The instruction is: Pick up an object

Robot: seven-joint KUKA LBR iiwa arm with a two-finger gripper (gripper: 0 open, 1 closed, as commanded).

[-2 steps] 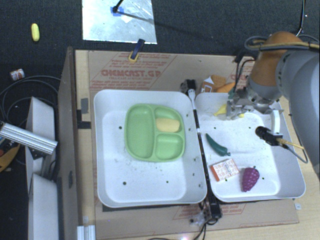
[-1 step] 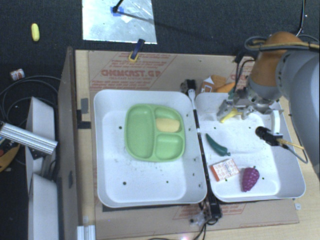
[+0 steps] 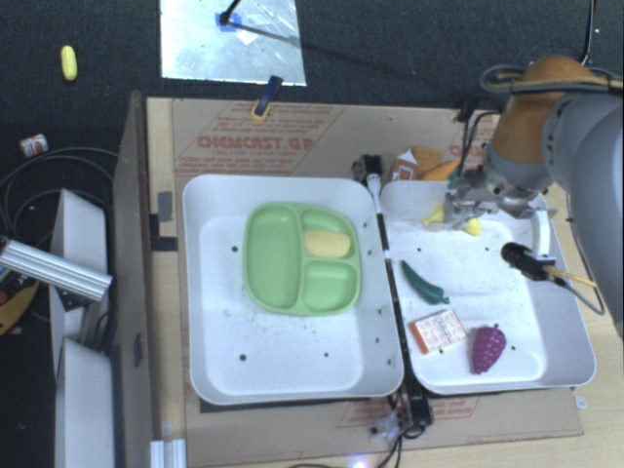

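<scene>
Hand (image 3: 466, 211) low at twelve o'clock of right bin (image 3: 573, 357), beside yellow piece (image 3: 475, 227), open or closed impossible to tell, green pepper (image 3: 422, 281) mid-bin, purple grapes (image 3: 487, 348) toward six o'clock

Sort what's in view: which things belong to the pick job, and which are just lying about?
Job: gripper; small yellow piece by it; dark green pepper-shaped toy; red-and-white flat packet; purple grape-bunch toy; yellow lump on the green divided plastic plate.
Lying about: shiny silver sheet; small yellow capsule on the dark floor; black coiled cables left of the bench.
</scene>
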